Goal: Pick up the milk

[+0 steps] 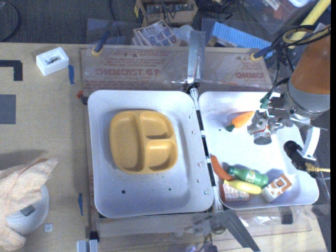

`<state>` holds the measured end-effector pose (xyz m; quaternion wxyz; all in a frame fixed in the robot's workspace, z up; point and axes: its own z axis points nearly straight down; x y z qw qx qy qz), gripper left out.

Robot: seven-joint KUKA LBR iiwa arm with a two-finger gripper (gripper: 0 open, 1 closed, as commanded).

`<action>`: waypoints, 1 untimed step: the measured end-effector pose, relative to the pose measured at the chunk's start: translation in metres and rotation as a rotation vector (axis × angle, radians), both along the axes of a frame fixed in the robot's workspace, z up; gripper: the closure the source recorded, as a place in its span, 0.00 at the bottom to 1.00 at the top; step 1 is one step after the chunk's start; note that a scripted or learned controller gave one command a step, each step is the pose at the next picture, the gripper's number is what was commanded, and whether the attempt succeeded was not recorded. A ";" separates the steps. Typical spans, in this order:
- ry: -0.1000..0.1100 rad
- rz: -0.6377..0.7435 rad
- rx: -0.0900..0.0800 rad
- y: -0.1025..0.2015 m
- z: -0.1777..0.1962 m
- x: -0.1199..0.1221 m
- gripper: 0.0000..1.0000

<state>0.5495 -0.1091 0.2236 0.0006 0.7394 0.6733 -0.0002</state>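
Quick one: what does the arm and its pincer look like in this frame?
Grey arm with a broad orange band above the wrist. Yellow and black cables loop near it. The small metallic silver pincer has a green speck on its mount.

Light wood bench (42, 135) bearing two white bins (152, 201) side by side, small white box (52, 61), crumpled cloth (23, 185) at left.

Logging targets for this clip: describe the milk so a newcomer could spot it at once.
Start at the right bin and go to its near right corner. The milk is the small white carton with orange markings, lying right of the yellow banana and green bottle; it is the only boxy item there.
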 end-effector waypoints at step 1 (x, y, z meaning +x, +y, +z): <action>0.004 -0.164 0.002 0.034 -0.006 -0.025 1.00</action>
